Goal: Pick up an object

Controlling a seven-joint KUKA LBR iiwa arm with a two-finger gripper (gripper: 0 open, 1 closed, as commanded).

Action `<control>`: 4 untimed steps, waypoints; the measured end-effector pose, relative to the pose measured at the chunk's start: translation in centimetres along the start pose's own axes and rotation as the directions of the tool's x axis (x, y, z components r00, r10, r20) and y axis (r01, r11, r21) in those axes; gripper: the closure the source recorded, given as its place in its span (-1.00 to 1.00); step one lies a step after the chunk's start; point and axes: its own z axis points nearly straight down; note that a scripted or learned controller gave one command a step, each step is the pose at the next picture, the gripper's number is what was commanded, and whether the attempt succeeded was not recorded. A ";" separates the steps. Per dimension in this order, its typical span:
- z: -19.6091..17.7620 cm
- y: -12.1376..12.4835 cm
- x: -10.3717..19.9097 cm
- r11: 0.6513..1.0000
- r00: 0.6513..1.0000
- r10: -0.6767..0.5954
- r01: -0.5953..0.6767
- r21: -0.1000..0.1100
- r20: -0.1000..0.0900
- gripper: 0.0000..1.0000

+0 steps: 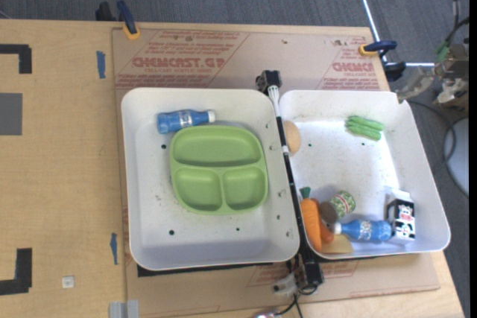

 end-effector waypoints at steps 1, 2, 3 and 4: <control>16.6 -4.3 8.5 0.993 0.993 -0.121 0.121 0.001 -0.001 -1.00; 16.9 -12.0 10.7 0.985 0.985 -0.172 0.172 0.001 -0.001 -1.00; 19.0 -13.9 12.2 0.906 0.906 -0.423 0.423 -0.006 0.004 -1.00; 17.9 -13.8 12.2 0.906 0.906 -0.422 0.422 -0.010 0.006 1.00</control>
